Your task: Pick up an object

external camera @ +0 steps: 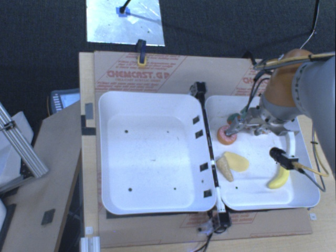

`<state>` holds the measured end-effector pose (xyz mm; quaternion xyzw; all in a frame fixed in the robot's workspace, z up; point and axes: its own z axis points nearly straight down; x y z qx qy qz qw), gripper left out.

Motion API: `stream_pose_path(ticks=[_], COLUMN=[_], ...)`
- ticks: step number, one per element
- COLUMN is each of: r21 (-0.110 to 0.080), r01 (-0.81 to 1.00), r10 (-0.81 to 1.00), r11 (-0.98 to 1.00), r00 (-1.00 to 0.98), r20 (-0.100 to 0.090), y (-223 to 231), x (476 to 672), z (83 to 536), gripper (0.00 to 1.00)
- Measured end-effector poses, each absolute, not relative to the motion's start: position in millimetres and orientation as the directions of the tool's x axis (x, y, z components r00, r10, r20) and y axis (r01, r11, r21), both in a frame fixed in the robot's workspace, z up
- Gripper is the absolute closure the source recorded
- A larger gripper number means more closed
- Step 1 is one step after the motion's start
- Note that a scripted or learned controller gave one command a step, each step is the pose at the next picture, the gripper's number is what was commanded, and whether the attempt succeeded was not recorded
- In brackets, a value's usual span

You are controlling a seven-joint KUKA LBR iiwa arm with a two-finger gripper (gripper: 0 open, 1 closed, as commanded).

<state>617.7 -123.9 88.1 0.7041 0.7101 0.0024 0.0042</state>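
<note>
The pincer (232, 126) is hanging over the right bin (310, 193), right above a pink ring (226, 136) near the bin's left wall; whether it is clenched, I cannot tell. A yellow lump (237, 161), cone (224, 168) and banana (279, 178) are lying nearer the front edge.

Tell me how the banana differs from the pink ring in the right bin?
The banana is yellow, long and curved; the pink ring is round and flat. The banana lies near the bin's front right corner, apart from the gripper; the pink ring lies farther back, right under the gripper. Both rest in the right bin.
</note>
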Motion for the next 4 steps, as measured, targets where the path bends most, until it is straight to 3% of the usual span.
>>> stream_pose_path(ticks=[1,2,3,4], r21=[0.010,-0.005,-0.010,-0.018], r01=[1.000,1.000,1.000,1.000], r10=[1.000,1.000,1.000,1.000], r11=[0.005,0.001,0.010,0.010], r00=[-0.005,-0.001,-0.010,-0.010], r20=[-0.015,0.015,0.015,0.025], y=[-91,-137,-147,-159], x=[644.2,648.5,642.4,643.3], z=[90,87,86,85], gripper=[0.00,0.00,0.00,0.00])
